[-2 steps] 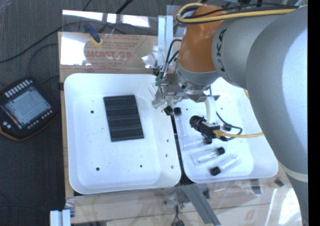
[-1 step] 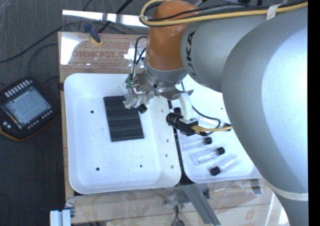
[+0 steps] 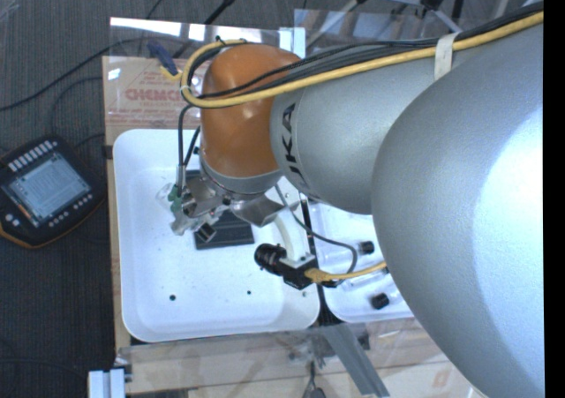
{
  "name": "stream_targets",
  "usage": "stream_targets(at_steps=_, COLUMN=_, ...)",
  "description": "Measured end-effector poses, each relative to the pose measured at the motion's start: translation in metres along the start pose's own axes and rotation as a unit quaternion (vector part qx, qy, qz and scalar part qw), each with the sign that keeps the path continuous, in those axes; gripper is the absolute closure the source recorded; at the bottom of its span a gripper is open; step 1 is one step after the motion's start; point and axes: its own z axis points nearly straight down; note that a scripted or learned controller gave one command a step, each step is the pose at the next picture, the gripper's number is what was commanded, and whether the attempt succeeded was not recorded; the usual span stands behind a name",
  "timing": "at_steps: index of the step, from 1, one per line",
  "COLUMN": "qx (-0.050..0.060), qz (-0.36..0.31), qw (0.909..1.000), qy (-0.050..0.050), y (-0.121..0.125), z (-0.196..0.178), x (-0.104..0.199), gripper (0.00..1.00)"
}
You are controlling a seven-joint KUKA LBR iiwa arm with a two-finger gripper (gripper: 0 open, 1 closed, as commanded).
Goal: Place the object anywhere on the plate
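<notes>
Looking down from the camera above the bench, I am seeing the big grey arm (image 3: 424,167) reaching in from the 3 o'clock side and covering much of the picture. Its orange band (image 3: 238,114) is sitting near the middle, a bit toward 11 o'clock. A yellow cable (image 3: 353,65) is running along the top of the arm and looping round the orange part.

Below the band, the gripper (image 3: 199,221) is hanging down over the left bin (image 3: 141,299), pointing toward 7 o'clock. I cannot tell how far open it is, and I cannot tell if it is holding anything.

A dark flat piece (image 3: 228,232) is lying just beside the gripper, on its 4 o'clock side, low in the left bin. It may be the thing to move, but I cannot be sure. Two tiny dark specks (image 3: 173,297) are sitting on the white floor toward 6 o'clock.

The right bin (image 3: 353,308) is peeking out under the arm at 5 o'clock, with two small dark bits (image 3: 380,301) inside it.

A brown board with red letters (image 3: 141,98) is lying past the left bin at 11 o'clock. A hand-held screen box (image 3: 44,189) is resting on the dark floor at 9 o'clock.
</notes>
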Motion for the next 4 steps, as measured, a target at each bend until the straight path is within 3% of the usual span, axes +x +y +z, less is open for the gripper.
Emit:
stream_targets(at_steps=1, qx=-0.001, qz=-0.179, qw=0.9838, qy=0.000, y=0.066, z=-0.017, x=-0.031, gripper=1.00)
stream_targets(at_steps=2, qx=-0.001, qz=-0.265, qw=0.9641, qy=0.000, y=-0.002, z=0.008, x=0.002, gripper=1.00)
stream_targets(at_steps=3, qx=-0.002, qz=-0.331, qw=0.9436, qy=-0.001, y=0.012, z=-0.095, x=0.012, gripper=1.00)
stream_targets(at_steps=4, qx=-0.001, qz=-0.421, qw=0.9070, qy=0.000, y=-0.026, z=-0.039, x=0.028, gripper=1.00)
